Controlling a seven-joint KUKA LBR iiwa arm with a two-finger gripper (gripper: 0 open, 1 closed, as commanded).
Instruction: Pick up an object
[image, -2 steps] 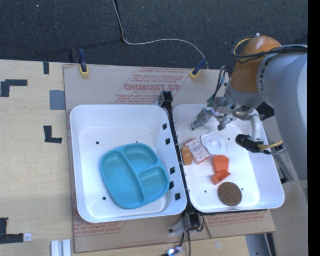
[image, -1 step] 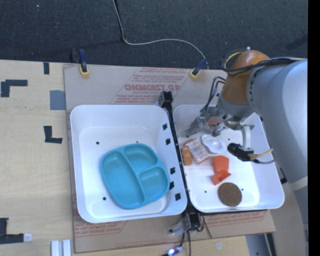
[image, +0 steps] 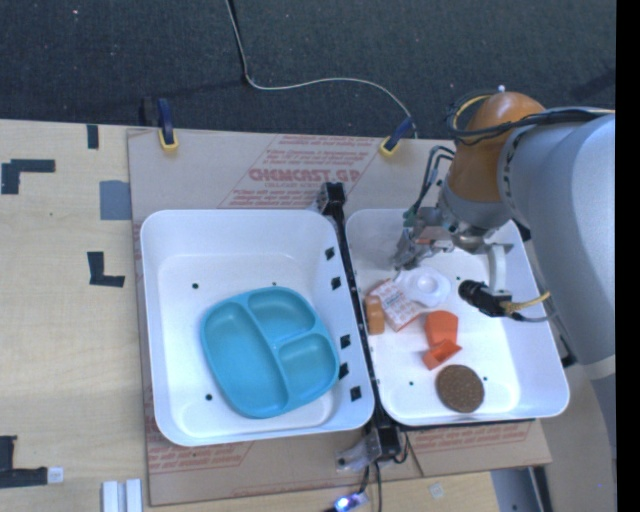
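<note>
- A grey robot arm with an orange band (image: 497, 120) reaches in from the right over the right-hand shallow white bin (image: 535, 385), its two-finger gripper (image: 410, 250) low in that bin's upper left part; whether the fingers stand apart or together cannot be told.
- Just below the gripper sits a cluster near the bin's left wall: a small clear plastic cup with a white lid (image: 428, 288), a flat white-and-red printed packet (image: 397, 303) and a small tan cylinder (image: 374, 316), all touching or nearly so.
- An orange plastic block (image: 441, 338) lies toward the middle, and a round brown disc (image: 460, 388) rests near the front rim, apart from the others.
- The right-hand bin's far right and front left floor stay bare, as does the strip beside the back rim.
- In the left-hand white bin (image: 160, 250) a light blue three-compartment plate (image: 268, 350) lies slanted, with open floor around it on every side.
- Both bins sit side by side on a brown cardboard sheet (image: 250, 170) atop the pale wooden surface (image: 60, 330), black clips at the shared edge.
</note>
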